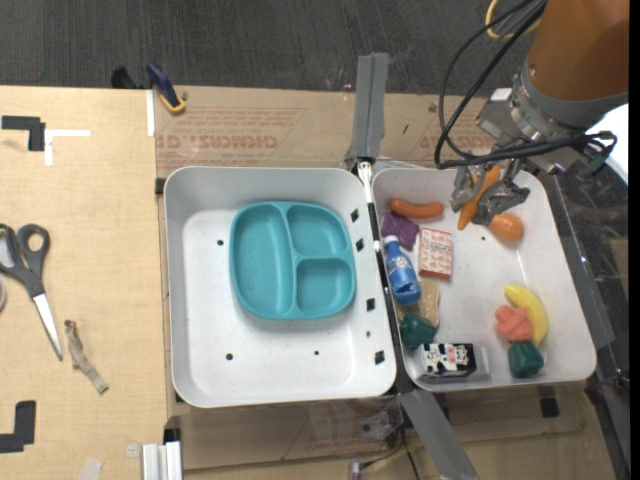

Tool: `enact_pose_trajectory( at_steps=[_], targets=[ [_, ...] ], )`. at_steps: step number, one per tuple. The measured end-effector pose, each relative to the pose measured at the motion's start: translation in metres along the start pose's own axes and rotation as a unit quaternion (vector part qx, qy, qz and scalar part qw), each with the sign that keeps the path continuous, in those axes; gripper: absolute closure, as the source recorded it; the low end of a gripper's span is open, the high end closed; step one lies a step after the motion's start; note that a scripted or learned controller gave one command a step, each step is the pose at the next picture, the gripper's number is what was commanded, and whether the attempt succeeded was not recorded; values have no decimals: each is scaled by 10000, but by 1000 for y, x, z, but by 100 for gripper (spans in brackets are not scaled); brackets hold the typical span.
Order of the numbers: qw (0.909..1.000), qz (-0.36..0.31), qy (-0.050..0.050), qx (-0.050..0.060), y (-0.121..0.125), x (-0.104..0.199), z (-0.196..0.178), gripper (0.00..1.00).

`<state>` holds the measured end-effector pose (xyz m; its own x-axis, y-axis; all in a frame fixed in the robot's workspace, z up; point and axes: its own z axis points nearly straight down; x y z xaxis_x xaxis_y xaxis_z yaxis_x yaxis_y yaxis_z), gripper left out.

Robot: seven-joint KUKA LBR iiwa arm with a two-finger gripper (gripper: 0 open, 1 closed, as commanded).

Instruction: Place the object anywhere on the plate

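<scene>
A teal divided plate point(293, 260) lies in the middle of the left white bin point(200, 348). My gripper point(484, 194) hangs over the back of the right bin point(570, 268), well to the right of the plate. A thin orange carrot point(479, 190) stands tilted between its dark fingers, so the gripper is shut on it. The carrot's lower tip points down toward the bin floor near a round orange fruit point(507, 228).
The right bin also holds a sausage point(417, 208), a purple piece point(400, 230), a blue bottle point(402, 271), a red-and-white box point(435, 252), a banana point(530, 308), a pink item point(512, 321), a green item point(525, 358) and a black-and-white carton point(447, 360). Scissors point(32, 268) lie on the bench at left.
</scene>
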<state>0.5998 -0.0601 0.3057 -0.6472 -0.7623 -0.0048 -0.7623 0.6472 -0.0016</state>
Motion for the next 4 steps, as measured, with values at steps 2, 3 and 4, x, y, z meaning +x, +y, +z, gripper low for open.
enact_pose_trajectory(
  at_steps=[2,3,4],
  targets=[
    [9897,1433,5,-1,25,-115,29,100],
    [9842,1768,12,-4,56,-114,49,100],
    [9895,1447,4,4,96,-83,-135,100]
  ],
)
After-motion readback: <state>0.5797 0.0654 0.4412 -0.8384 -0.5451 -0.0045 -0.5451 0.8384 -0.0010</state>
